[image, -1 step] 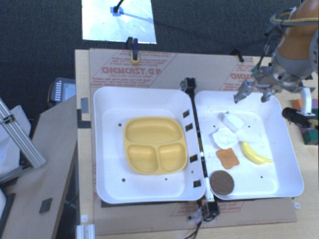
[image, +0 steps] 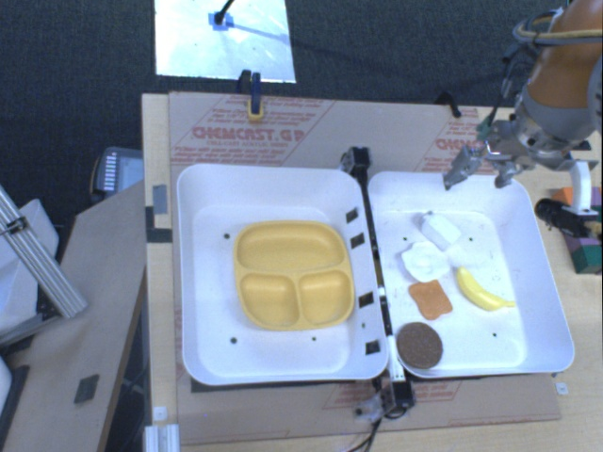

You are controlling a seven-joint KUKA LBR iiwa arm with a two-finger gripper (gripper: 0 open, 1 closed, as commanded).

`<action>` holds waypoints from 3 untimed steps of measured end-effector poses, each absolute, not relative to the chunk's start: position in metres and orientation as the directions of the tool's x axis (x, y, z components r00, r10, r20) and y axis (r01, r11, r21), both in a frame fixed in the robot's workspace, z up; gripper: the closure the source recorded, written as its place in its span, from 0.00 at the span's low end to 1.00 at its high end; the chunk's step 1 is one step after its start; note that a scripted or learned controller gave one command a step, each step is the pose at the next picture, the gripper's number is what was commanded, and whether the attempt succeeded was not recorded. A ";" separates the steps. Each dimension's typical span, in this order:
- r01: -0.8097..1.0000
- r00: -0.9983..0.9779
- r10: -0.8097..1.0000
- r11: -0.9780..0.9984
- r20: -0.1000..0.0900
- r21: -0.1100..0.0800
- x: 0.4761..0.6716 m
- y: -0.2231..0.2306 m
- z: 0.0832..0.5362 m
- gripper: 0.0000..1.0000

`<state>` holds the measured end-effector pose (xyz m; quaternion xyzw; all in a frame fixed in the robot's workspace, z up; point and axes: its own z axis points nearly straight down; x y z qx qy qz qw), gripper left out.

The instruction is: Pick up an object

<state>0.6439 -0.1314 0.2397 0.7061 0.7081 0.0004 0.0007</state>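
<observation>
Red "CHEMCAST" lettering runs across the bench sheet (image: pixel 247 132) left of the gripper (image: pixel 484 170), which hangs open and empty. Far lower-left lies a yellow divided tray (image: pixel 289 273); below it lie a banana (image: pixel 482 291), brown cookie (image: pixel 419 344) and toast (image: pixel 430 298).

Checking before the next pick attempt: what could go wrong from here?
1. White pieces barely stand out against the right bin; a grasp there may miss.
2. The orange slab, banana and brown disc lie close together; closing on one may nudge another.
3. The end effector hangs over the bin's far rim; a straight descent may clip it.
</observation>
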 end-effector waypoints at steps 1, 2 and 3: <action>1.000 -0.001 1.000 0.001 0.000 -0.001 0.635 -0.136 0.187 0.00; 1.000 -0.001 1.000 0.001 0.000 -0.001 0.630 -0.137 0.144 0.00; 1.000 -0.001 1.000 0.001 0.000 -0.001 0.629 -0.146 0.098 0.00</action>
